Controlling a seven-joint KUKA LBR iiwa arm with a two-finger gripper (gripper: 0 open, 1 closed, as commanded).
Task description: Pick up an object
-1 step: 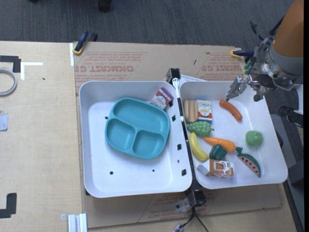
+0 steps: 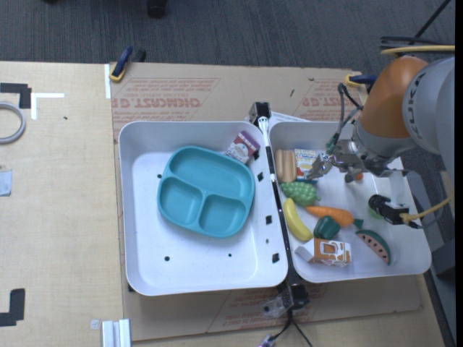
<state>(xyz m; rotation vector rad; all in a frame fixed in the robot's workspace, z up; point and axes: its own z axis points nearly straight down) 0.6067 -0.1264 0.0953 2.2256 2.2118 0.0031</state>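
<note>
- Bench [image 2: 58,215] of pale board, bearing two shallow white bins side by side
- Left bin [image 2: 145,266] holds a teal divided tray [image 2: 206,191] near its middle, with a small crumpled packet [image 2: 242,147] at the tray's upper right corner, close to the bin's back wall
- Right bin [image 2: 405,262] carries the loose items, crowded along its left side
- Arm [image 2: 416,96], grey with an orange band, reaches in from the right over the right bin's upper part
- Gripper [image 2: 318,166] hangs above the upper left of the right bin, just beside the picture card [image 2: 307,157]; I cannot tell how its fingers stand, and nothing is seen between them
- Bread stick [image 2: 285,166] lies upright along the divider, with green corn [image 2: 299,191] below it
- Banana [image 2: 296,220], carrot [image 2: 330,213] and green pepper [image 2: 326,228] cluster lower down
- Orange-and-white carton [image 2: 331,252] lies near the front wall, a watermelon slice [image 2: 375,243] to its right
</note>
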